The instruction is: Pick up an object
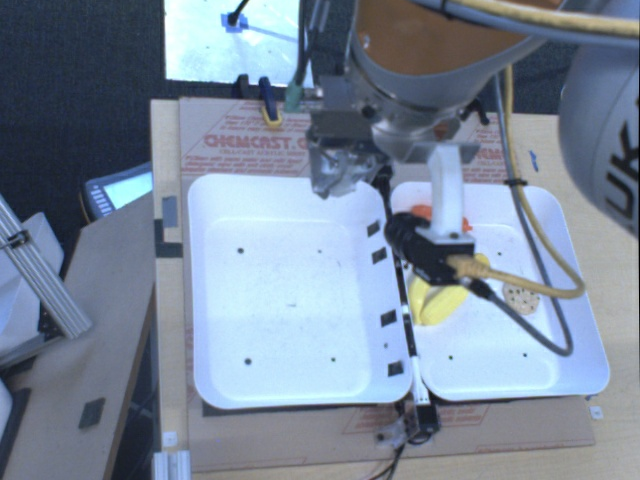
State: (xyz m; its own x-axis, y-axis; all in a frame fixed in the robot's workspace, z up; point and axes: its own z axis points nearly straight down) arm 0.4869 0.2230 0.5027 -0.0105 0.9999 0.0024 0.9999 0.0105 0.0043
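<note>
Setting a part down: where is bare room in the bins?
The left bin is bare except under the gripper. The right bin is free along its front wall; a yellow object, an orange object and a tan disc crowd its middle and back.

arm (450,28) enters from upper right | gripper (336,176) over far rim of view-left bin (280,308) | view-right bin (500,368) holds 3 things: yellow object (438,306), orange object (422,211) near far wall, tan speckled disc (521,299) near the yellow object
</note>
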